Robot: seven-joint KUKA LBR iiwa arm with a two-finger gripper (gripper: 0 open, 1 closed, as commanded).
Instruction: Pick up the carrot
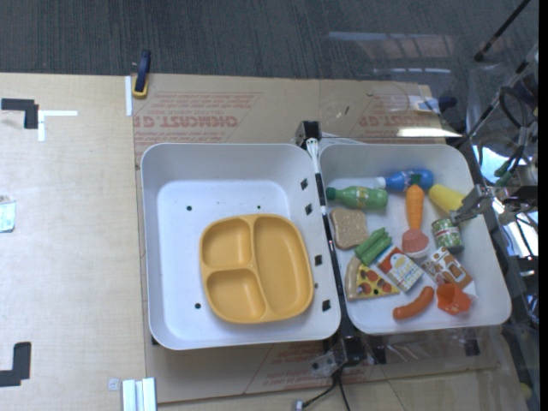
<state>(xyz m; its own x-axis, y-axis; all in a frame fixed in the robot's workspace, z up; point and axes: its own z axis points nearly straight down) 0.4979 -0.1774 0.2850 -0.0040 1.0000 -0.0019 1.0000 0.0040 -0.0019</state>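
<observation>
The orange plastic carrot (pixel 414 207) lay in the right-hand shallow white bin (pixel 488 311), standing roughly lengthwise up the view, its broad end toward the far wall and its tip pointing down toward a small round red-topped piece (pixel 415 242). A blue toy (pixel 406 180) sat just beyond its top, a green plastic bottle (pixel 360 197) lay to its left, and a yellow rounded toy (pixel 445 197) lay to its right. A little printed can (pixel 446 232) stood near its lower right.

The claw (pixel 473 206) hung at the right rim of that bin, near the yellow toy and well short of the carrot. Whether it was released or clenched could not be told at this size and angle, and nothing showed within it.

To do this step well, the claw would probably need to travel left over the yellow toy, come down over the carrot's thicker upper half, and close across its narrow width, not along its length. The neighbours crowd both sides, so a slightly off-centre descent would likely nudge the yellow toy or the bottle.

The carrot looked smooth, tapered and plain orange, likely slippery hard plastic. The left bin (pixel 171 229) held a yellow divided plate (pixel 255 268).
</observation>
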